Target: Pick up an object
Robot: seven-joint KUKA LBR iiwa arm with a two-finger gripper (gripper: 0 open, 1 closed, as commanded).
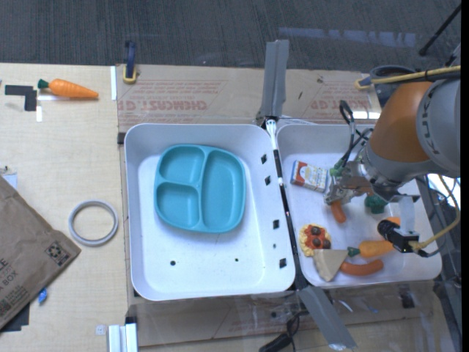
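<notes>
Gripper point(341, 195) sat low in the right bin point(308, 147), tip right above a small orange sausage-like toy point(338, 213); couldn't tell its opening or whether it had anything. That toy's long axis ran roughly 11-to-5 o'clock. Arm point(410, 123) came in from 3 o'clock, orange band above the wrist, wrist pitched down toward 8 o'clock. Small carton point(310, 176) lay just at 10 o'clock of the gripper, print unreadable. At 6 o'clock: pizza slice toy point(316, 237), wedge point(330, 264), hot dog point(360, 268), carrot point(374, 248). Left bin point(139, 218) held a blue divided plate point(201, 188). Cardboard point(183, 95) under the bins read "CHEMCAST", upside down. Box point(26, 251) at 9 o'clock read "BOX".
</notes>
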